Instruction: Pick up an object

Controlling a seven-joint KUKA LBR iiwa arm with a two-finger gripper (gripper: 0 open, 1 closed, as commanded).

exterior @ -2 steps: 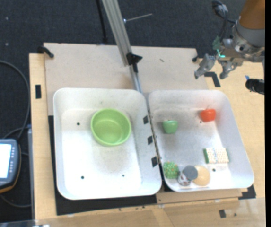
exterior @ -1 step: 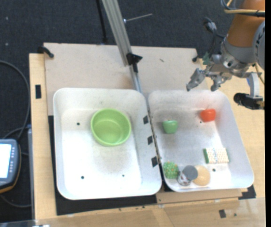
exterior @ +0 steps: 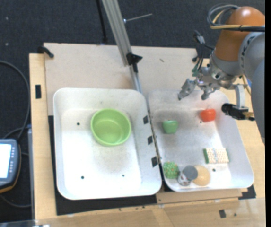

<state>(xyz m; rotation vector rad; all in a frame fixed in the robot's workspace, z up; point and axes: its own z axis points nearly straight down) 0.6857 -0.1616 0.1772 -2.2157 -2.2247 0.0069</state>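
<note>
The end effector [exterior: 195, 91] is hovering over the far edge of the right bin [exterior: 234, 141], its two fingers spread apart and pinching nothing. Below it, in that bin, a small red object [exterior: 207, 115] is lying just beside the fingers — near, yet not touching. A green cup-like object [exterior: 170, 126] is sitting toward the bin's left side. Along the near edge a green knobbly ball [exterior: 170, 169], a grey piece [exterior: 188, 174], a tan round object [exterior: 202, 175] and a patterned block [exterior: 216, 155] are clustering. A green bowl [exterior: 110, 126] is resting in the left bin [exterior: 69, 150].
</note>
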